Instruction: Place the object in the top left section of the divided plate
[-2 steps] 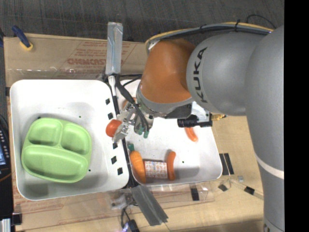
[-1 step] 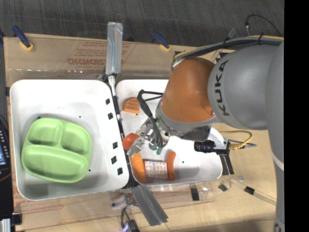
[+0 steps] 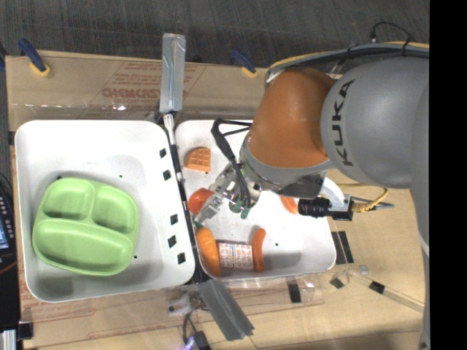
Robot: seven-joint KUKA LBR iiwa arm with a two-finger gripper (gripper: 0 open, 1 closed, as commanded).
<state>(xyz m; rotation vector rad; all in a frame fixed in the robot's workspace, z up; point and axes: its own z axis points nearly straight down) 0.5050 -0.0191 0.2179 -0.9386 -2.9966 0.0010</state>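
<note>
The arm's gripper [image 3: 228, 199] hangs low in the right bin [image 3: 306, 257] beside an orange ball [image 3: 198, 198] — whether its jaws are spread, I cannot tell. The green plate [image 3: 86, 227] waits in the left bin; a loose grasp could drop the ball short.

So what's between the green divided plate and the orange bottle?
In the camera view, the divider where the two bins meet separates the plate from the bottle.

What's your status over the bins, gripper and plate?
Gripper low in right bin, near an orange piece; no grasp visible. Green divided plate in left bin, nothing in its sections. Orange-capped bottle lying nearby.
</note>
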